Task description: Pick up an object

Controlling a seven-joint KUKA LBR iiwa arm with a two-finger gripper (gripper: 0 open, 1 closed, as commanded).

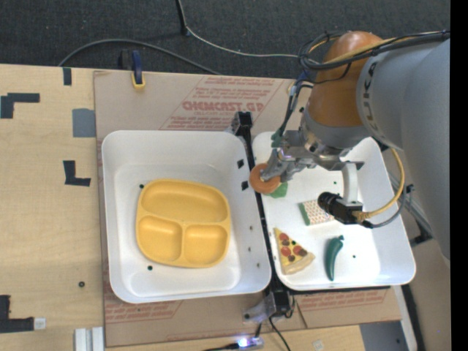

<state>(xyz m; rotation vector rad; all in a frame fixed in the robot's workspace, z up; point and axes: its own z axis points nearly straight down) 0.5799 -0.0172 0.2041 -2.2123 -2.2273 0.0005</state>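
My gripper hangs over the left edge of the right bin, its fingers closed on a round orange toy with a green underside. The toy overlaps the wall between the two bins and looks raised off the floor. Still lying in the right bin are a toy pizza slice, a green pepper and a small green-and-white checked piece.
A yellow divided plate lies in the left bin. The arm's grey body and orange band cover the back of the right bin. A black fitting with a yellow cable hangs over the bin's middle.
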